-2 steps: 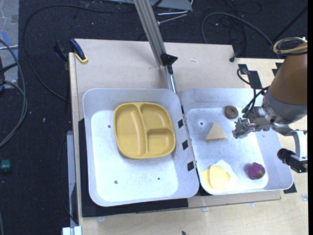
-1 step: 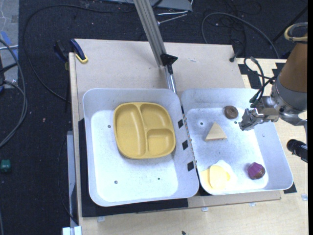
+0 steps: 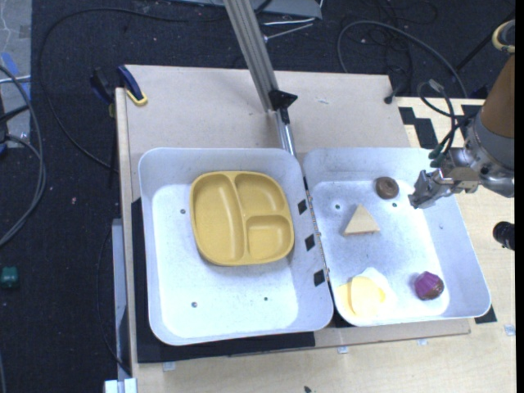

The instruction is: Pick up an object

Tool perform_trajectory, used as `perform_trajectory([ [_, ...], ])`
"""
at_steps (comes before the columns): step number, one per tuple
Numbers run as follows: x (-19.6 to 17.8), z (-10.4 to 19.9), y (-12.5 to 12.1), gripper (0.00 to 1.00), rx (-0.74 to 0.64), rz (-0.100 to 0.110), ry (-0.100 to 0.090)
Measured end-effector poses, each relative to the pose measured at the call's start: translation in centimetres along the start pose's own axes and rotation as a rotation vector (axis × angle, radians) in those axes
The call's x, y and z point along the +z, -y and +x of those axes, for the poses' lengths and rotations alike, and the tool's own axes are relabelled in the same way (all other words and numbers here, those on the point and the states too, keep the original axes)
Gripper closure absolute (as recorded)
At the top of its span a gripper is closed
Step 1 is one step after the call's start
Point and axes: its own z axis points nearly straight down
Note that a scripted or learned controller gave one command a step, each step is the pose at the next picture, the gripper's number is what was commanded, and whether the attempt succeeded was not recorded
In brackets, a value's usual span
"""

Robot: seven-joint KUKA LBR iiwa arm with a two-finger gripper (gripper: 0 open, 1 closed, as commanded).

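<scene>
The right bin (image 3: pixel 458 244) holds a small brown round piece (image 3: pixel 386 188) at its back, a tan wedge (image 3: pixel 360 221) near its middle, a pale yellow object (image 3: pixel 365 295) at its front left and a purple object (image 3: pixel 428 285) at its front right. My gripper (image 3: pixel 426 191) hangs over the bin's back right edge, just right of the brown piece. I see nothing between its fingers.
The left bin (image 3: pixel 164 301) bears a yellow divided plate (image 3: pixel 242 218). A slanted metal pole (image 3: pixel 255 47) runs from the top down to the gap between the bins. Cables lie on the dark floor around the bench.
</scene>
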Motion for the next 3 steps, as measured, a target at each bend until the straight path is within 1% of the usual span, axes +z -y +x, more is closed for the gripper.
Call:
perform_trajectory([
  [2,0.1,10.6,-1.1,1.00,-0.004,0.004,-0.002],
  [3,1.3,15.1,-1.5,1.00,-0.004,0.006,-0.002],
])
